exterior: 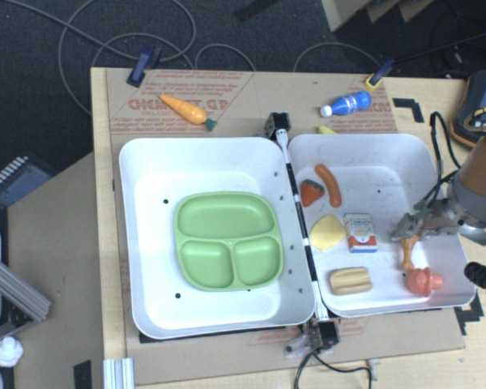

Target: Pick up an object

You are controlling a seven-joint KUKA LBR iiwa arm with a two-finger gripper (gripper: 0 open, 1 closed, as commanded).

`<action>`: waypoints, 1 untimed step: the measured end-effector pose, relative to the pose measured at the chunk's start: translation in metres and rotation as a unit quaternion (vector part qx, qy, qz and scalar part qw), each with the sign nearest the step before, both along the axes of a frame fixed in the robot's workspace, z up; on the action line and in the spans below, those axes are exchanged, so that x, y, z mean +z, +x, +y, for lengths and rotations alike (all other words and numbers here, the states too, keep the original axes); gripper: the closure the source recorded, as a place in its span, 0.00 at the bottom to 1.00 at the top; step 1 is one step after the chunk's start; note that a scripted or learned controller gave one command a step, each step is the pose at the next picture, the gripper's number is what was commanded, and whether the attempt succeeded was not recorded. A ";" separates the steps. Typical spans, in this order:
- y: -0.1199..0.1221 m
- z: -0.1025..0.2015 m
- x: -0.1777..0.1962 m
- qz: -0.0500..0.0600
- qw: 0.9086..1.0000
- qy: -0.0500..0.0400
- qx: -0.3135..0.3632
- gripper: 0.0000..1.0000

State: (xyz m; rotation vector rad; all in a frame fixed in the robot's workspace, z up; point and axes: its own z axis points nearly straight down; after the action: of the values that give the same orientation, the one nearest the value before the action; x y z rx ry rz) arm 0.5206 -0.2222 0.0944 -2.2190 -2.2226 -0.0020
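Several toys lie in the right white bin [364, 148]; nearest the gripper [411, 232] is a tan chicken drumstick with a pink meat end [415, 267], lying just below it by the bin's right wall. Finger state cannot be determined. Risk: a descent this close to the wall may strike the rim or push the drumstick aside. The small red-and-white carton [360, 233] and tan bread roll [350, 280] lie left; the green 3-compartment plate [228, 240] occupies the left bin

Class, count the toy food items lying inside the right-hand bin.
6: a sausage, a strawberry, a yellow wedge, a small carton, a bread roll and a drumstick. The gripper may hide more.
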 end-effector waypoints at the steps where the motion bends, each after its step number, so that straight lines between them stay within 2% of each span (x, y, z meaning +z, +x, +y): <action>1: 0.019 0.059 0.023 -0.001 1.000 -0.001 0.000 1.00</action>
State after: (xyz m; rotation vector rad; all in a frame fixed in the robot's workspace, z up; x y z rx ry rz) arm 0.5399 -0.1637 0.1169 -2.2207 -2.2246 -0.0022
